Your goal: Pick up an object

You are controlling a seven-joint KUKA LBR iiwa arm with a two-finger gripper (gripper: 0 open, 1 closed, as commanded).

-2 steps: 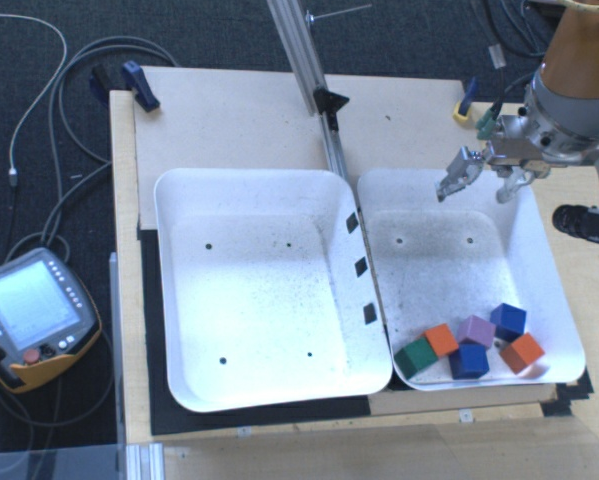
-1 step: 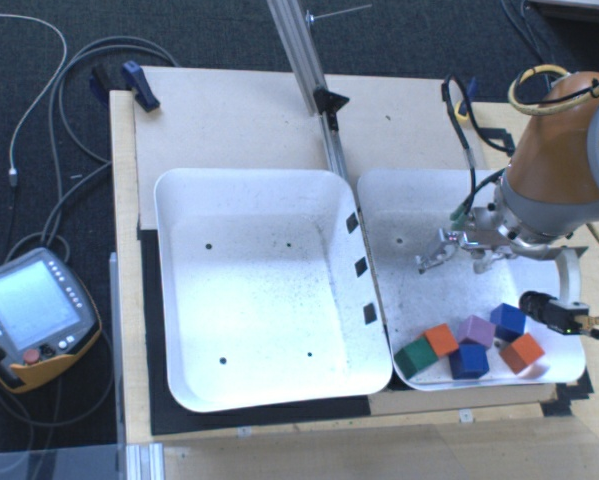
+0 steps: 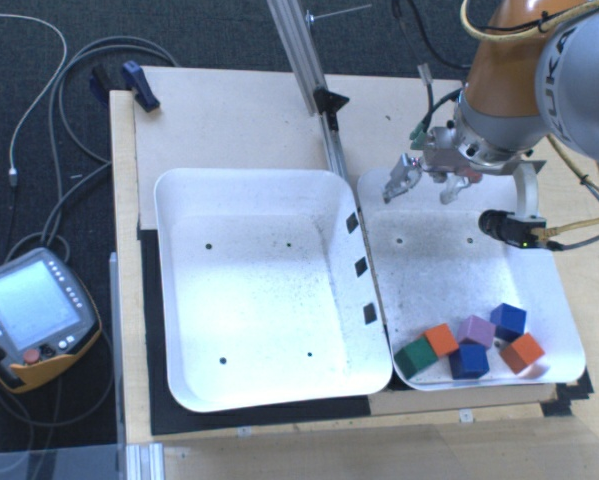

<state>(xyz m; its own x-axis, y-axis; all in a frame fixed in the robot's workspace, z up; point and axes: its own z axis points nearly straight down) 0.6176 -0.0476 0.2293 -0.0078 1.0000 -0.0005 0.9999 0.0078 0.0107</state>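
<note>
Camera view: looks down at a slant on a tabletop (image 3: 229, 118) that carries two shallow white bins side by side.
Left bin (image 3: 179, 208): white floor with fine dark speckles and a few small dark dots.
Right bin (image 3: 419, 268): holds a cluster of small blocks in its near right corner.
Blocks: a green block (image 3: 415, 355) at the left of the cluster, an orange block (image 3: 440, 340) just beside it, a purple block (image 3: 476, 330) in the middle, a dark blue block (image 3: 469, 360) at the near side, a second blue block (image 3: 508, 319) farther right, and a second orange block (image 3: 522, 352) at the right end; they sit touching or almost touching one another.
Arm: grey with an orange band (image 3: 519, 38), reaching in from the right over the far part of the right bin.
Gripper (image 3: 404, 181): hangs above the far left corner of the right bin, well apart from the block cluster.
Fingers: small and partly lost against the white bin; I cannot tell whether they are spread or pressed together, and nothing is seen between them.
Surroundings: a slanted metal rail (image 3: 299, 48) crosses the far tabletop; a handheld control pendant (image 3: 34, 313) with a screen lies on the dark floor at the left, with cables looping near it.
</note>
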